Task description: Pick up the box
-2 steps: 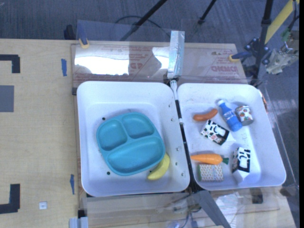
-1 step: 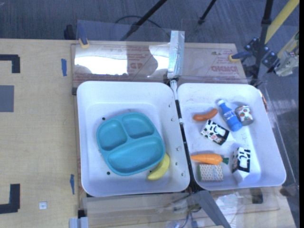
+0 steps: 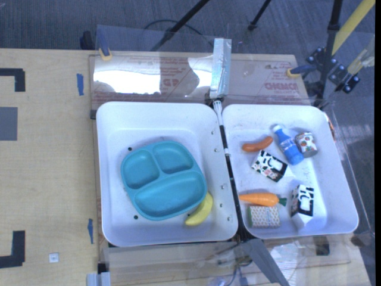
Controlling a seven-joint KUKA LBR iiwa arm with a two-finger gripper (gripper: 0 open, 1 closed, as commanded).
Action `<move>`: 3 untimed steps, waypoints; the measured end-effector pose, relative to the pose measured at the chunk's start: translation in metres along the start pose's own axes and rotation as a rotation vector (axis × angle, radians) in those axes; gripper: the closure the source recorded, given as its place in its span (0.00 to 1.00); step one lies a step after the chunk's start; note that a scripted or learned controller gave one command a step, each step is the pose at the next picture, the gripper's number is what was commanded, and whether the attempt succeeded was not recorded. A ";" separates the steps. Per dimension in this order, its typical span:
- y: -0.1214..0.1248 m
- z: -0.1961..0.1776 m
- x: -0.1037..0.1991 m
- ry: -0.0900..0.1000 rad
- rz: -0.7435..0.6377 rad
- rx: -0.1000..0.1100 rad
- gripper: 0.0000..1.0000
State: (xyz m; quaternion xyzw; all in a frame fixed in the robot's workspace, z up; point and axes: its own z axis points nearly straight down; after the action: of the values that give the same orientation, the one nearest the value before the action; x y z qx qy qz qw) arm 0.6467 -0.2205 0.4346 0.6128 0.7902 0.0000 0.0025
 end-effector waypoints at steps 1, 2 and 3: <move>0.003 -0.010 0.001 -0.005 -0.004 -0.004 1.00; 0.006 -0.020 0.001 -0.010 -0.006 -0.007 1.00; 0.006 0.071 -0.003 0.004 0.118 0.005 1.00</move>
State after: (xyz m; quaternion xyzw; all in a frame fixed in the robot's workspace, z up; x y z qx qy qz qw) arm 0.6540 -0.2224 0.3635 0.6584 0.7527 -0.0006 -0.0003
